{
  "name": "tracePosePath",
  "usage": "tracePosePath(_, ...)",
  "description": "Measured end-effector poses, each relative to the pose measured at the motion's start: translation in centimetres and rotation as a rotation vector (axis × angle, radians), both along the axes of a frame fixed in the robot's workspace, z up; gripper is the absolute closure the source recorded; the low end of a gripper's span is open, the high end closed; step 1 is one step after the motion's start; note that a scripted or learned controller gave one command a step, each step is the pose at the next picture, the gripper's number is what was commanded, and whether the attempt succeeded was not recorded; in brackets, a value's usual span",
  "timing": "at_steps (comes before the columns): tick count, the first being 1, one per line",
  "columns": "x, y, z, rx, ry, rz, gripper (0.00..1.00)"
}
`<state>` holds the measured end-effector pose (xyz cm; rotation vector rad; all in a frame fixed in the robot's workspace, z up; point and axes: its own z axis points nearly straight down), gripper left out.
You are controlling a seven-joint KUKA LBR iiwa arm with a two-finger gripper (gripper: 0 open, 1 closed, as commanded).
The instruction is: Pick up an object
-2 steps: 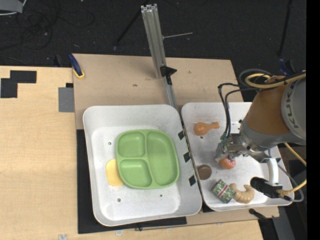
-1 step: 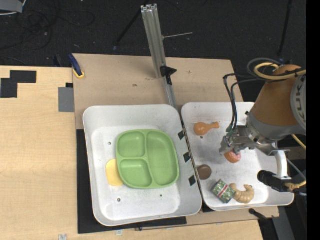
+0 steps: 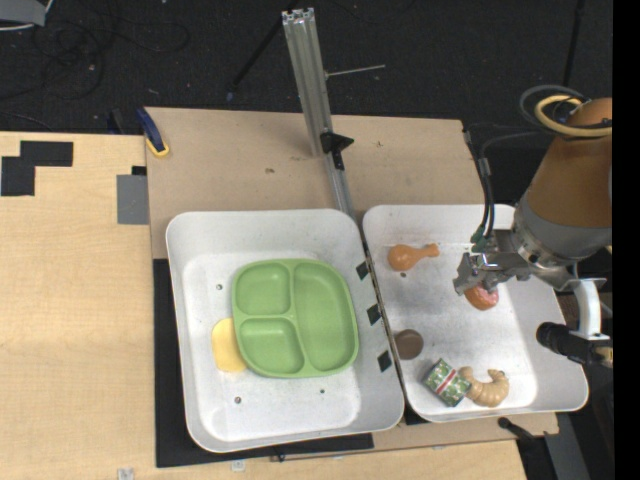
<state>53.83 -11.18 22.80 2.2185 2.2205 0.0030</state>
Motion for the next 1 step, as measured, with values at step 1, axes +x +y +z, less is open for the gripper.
tracePosePath(1, -0.03, 6.07, -0.78, 0.003, 0.007, 0.005, 1.00)
